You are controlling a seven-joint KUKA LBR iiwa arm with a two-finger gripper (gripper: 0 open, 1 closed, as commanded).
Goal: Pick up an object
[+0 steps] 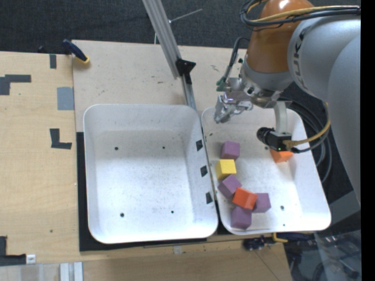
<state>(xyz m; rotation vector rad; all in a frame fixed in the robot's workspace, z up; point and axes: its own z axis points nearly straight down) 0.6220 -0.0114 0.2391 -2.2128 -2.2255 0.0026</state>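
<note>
The right bin holds a cluster of small blocks: a purple one, a yellow one, another purple one, an orange-red one, and more purple ones. A separate orange block lies near the bin's right side, partly behind a black cable clip. My gripper hangs over the back left corner of the right bin, above and behind the purple block. Nothing shows between its fingers.
The left bin stands beside the right one. A slanted metal rail runs down to the gap between the bins. The grey arm with its orange band fills the upper right. Cables loop beside the right bin.
</note>
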